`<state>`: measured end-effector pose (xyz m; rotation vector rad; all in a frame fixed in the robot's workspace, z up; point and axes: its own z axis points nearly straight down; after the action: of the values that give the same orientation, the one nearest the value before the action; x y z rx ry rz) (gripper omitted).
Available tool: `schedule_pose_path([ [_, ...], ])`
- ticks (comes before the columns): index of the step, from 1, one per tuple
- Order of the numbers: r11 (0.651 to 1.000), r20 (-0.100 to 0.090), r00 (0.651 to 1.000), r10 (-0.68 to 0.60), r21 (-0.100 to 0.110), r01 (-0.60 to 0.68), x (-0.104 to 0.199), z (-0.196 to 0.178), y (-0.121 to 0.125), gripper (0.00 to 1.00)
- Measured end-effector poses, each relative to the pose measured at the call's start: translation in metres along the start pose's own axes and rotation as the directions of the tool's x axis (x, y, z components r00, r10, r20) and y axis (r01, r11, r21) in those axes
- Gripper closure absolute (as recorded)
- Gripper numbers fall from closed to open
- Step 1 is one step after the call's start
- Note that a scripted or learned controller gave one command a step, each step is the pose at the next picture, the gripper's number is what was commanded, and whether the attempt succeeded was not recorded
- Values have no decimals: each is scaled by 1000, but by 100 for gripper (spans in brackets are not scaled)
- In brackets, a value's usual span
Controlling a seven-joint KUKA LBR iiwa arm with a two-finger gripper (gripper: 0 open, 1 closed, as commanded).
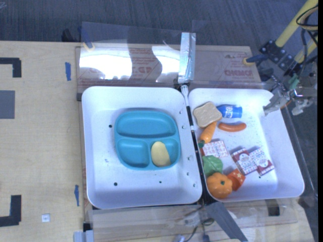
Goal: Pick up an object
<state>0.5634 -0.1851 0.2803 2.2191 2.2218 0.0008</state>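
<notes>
The right bin [282, 150] holds a toast slice [207, 114], a blue bottle [229, 111], a sausage [232, 127], a carrot [207, 132], a green leafy piece [212, 163], an orange fruit [220, 184], a small red piece [236, 177] and red-and-white packets [251, 160]. My gripper [279, 101] hangs over the bin's far right corner, apart from all of these. Nothing shows between its tips.
The left bin [96, 135] carries a blue divided tray [144, 127] with a yellow oval fruit [160, 154] in its lower right compartment. A clear plastic sheet and a taped metal post [186, 57] stand behind the bins. Cables [303, 14] hang at the upper right.
</notes>
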Motion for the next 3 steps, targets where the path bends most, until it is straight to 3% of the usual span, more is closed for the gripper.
schedule_pose_path([
  [1, 959, -3, 959, -282, 4, 282, 41, 79, 38, 0],
  [2, 931, 4, 931, -364, -7, 364, 74, 192, 66, 0],
  [3, 960, 4, 960, -279, -14, 279, 99, 88, 75, 0],
])
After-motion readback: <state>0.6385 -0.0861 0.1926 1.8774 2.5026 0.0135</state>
